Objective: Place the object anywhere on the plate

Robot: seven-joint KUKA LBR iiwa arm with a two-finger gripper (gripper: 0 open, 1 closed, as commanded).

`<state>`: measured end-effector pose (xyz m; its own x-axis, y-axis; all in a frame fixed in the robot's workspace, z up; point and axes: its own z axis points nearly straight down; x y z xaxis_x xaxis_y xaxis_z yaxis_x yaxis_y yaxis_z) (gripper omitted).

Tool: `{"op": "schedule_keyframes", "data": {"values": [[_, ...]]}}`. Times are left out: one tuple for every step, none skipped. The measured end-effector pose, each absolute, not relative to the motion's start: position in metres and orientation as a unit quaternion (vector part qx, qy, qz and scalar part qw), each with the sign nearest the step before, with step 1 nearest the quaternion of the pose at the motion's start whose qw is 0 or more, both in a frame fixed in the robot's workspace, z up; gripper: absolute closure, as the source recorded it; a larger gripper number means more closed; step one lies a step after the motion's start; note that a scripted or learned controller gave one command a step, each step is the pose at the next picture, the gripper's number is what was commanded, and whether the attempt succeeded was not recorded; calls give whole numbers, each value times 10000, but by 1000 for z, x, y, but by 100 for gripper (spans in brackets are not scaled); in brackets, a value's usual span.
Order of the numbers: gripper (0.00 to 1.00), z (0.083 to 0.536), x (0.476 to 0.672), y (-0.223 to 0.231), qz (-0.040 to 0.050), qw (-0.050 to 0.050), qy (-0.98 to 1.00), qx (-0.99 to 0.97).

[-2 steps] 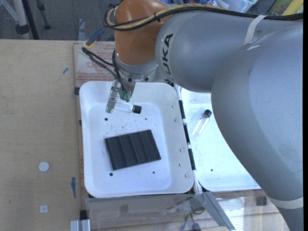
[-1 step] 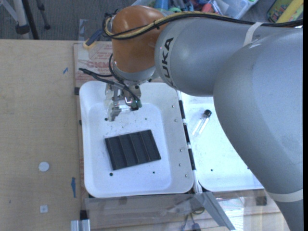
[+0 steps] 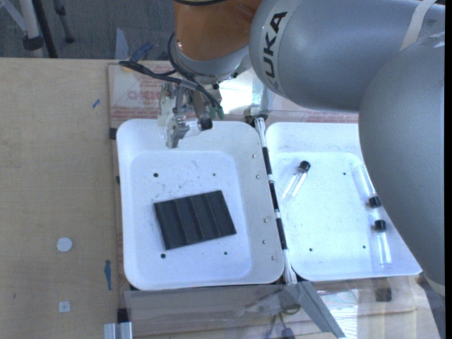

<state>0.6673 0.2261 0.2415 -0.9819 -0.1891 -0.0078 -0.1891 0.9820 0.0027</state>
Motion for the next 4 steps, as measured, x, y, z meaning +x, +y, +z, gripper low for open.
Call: {"op": "schedule_keyframes", "data": {"values": [[0, 241, 667, 226, 18, 33, 9955, -949], [0, 125, 647, 225, 13, 12, 9978, 662], [100, 137, 649, 226, 38, 40, 9977, 674], [100, 99, 639, 226, 18, 32, 9955, -945]]}}
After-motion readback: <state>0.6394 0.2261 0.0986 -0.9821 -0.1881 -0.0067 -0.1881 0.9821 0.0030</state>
